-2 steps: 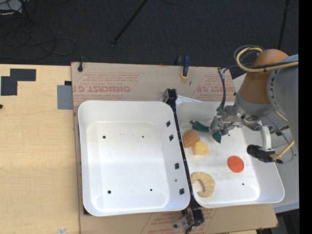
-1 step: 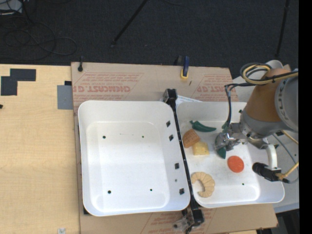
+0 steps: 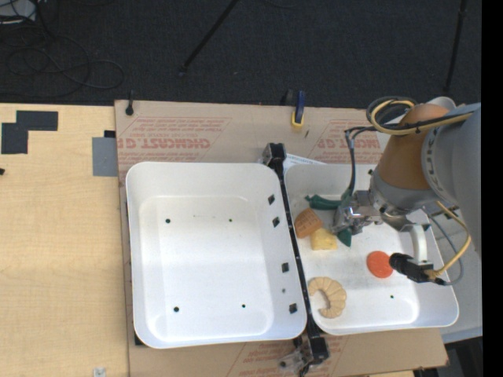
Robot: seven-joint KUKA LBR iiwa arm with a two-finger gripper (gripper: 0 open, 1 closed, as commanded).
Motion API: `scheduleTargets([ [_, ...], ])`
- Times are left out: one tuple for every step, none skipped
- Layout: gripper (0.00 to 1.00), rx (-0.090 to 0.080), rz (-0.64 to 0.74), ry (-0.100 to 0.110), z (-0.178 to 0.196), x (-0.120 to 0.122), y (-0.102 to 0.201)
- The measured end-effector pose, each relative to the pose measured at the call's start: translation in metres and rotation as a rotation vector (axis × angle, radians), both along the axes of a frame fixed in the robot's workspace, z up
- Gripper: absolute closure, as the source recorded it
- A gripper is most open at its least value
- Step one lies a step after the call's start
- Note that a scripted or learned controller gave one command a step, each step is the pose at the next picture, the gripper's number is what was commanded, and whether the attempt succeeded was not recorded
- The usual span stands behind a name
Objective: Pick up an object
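In the right bin [image 3: 440,314] lie a green flat piece [image 3: 322,203], a brown block [image 3: 306,223], a yellow block [image 3: 323,241], an orange-red ball [image 3: 380,264] and a tan curved pastry shape [image 3: 328,295]. My gripper [image 3: 346,225] reaches in from the right and hangs low over the bin's upper middle. It is just right of the brown and yellow blocks, over the green piece's lower end, which it partly hides. I see nothing clearly held in it.
The left bin [image 3: 149,210] stands beside the right one, split from it by a black-clipped divider [image 3: 284,226]. A blue and yellow clamp [image 3: 298,113] sits at the cardboard's far edge. The arm's grey body [image 3: 448,163] covers the right bin's far right corner.
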State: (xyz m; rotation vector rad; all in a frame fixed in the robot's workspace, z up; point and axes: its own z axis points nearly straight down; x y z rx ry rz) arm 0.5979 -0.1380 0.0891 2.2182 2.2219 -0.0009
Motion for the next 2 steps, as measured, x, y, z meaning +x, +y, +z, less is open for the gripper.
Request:
scheduleTargets([
  [1.00, 0.002, -0.001, 0.001, 0.000, 0.023, -0.001],
  [1.00, 0.005, -0.001, 0.008, -0.001, 0.035, -0.027],
])
